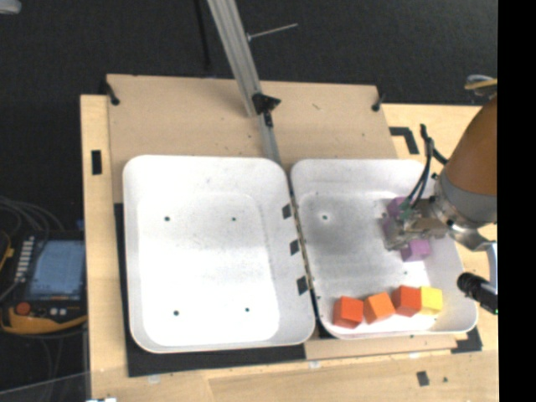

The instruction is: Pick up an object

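Observation:
In the right bin a purple block lies near the right wall, and my gripper hangs directly over it, covering most of it. Whether the block sits between the fingers cannot be made out. Along the bin's front edge runs a row of blocks: a red-orange one, an orange one, a red one and a yellow one.
The left bin lies beside the right one, with a row of small black clips between them. A slanted metal pole rises behind the bins. A screen device sits off the bench at left.

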Controlling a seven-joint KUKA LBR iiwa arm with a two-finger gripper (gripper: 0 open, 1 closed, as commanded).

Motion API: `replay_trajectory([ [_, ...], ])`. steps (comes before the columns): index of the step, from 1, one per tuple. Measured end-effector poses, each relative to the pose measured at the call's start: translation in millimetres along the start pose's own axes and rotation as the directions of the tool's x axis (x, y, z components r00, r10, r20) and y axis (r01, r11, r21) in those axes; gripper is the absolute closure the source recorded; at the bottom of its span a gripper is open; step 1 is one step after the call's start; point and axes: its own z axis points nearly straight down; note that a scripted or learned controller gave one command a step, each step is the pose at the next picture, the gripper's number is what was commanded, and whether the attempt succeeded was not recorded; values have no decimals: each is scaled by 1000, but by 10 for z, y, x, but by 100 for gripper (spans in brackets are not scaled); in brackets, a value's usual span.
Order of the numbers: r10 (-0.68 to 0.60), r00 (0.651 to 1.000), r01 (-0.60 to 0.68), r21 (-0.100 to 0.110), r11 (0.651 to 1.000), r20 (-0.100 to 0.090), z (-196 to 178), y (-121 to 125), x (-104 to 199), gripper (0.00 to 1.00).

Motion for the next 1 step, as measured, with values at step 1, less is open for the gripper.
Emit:
replay_trajectory([
  [1, -2, 1000, 2, 4, 1000, -1, -215, 15, -11, 100],
])
